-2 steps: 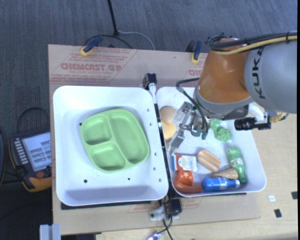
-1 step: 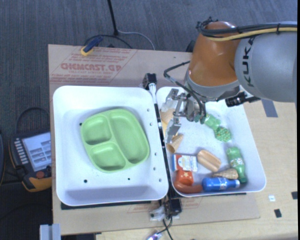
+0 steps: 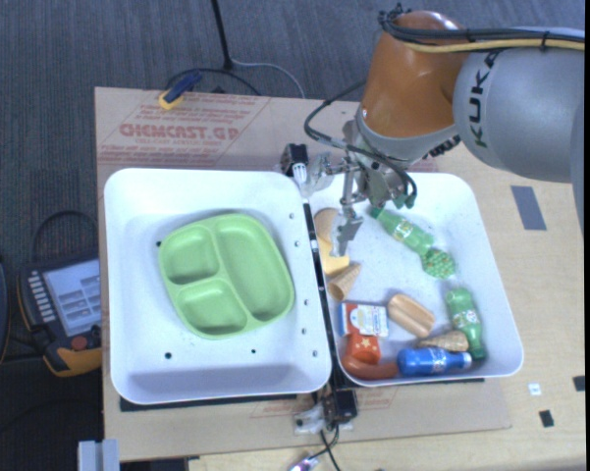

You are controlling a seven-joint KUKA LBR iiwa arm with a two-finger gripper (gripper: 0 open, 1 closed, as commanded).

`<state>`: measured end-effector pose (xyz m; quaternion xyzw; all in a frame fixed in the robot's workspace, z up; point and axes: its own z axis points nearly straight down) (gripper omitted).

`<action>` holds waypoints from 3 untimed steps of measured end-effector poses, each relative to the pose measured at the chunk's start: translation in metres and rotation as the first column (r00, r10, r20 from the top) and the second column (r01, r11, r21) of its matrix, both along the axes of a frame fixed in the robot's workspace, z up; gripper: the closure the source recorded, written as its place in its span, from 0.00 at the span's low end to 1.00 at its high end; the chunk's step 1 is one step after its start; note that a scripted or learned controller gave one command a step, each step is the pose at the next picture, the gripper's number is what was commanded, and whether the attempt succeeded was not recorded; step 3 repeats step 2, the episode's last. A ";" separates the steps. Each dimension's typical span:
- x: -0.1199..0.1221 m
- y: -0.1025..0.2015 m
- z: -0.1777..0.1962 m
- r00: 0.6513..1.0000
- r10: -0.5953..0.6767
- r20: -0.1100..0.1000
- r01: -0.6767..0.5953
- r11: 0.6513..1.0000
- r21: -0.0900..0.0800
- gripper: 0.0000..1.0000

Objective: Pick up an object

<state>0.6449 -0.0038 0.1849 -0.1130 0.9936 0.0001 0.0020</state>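
Over a cardboard-topped bench point(image 3: 177, 130), two shallow white bins sit side by side, seen from above at a slant. At nine o'clock from the centre, the left bin point(image 3: 128, 263) holds a green divided plate point(image 3: 226, 275) with three compartments. At three o'clock, the right bin point(image 3: 481, 253) holds a scatter of small objects.

From the two o'clock corner, the grey arm point(image 3: 515, 96) with its orange band point(image 3: 412, 72) reaches in. Its gripper point(image 3: 351, 226) hangs over the upper left part of the right bin, just beside the wall the two bins share. The fingers point down and look close together, with nothing visible between them; whether they are fully closed cannot be told from here.

Directly at six o'clock from the gripper tip lies a tan wedge-shaped piece point(image 3: 327, 232), touching or nearly touching it, with a yellow block point(image 3: 336, 264) and a tan cone point(image 3: 344, 281) further down. At four o'clock from the gripper, a green bottle point(image 3: 404, 230) lies tilted, and past it a green dotted round object point(image 3: 439, 262). Toward the bin's five o'clock corner sit a second green bottle point(image 3: 464, 319), a bread roll point(image 3: 410, 313), a small white and red packet point(image 3: 367, 318), a red object point(image 3: 365, 353) and a blue can point(image 3: 432, 361) lying on its side.

On the dark floor at nine o'clock rests a handheld control pendant point(image 3: 64, 307).
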 end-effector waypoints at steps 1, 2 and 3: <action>-0.016 -0.037 0.000 0.990 0.141 -0.001 -0.141 0.990 -0.001 0.00; -0.010 -0.096 -0.080 0.905 0.425 0.006 -0.425 0.905 -0.005 0.00; -0.010 -0.096 -0.080 0.905 0.425 0.006 -0.425 0.905 -0.005 0.00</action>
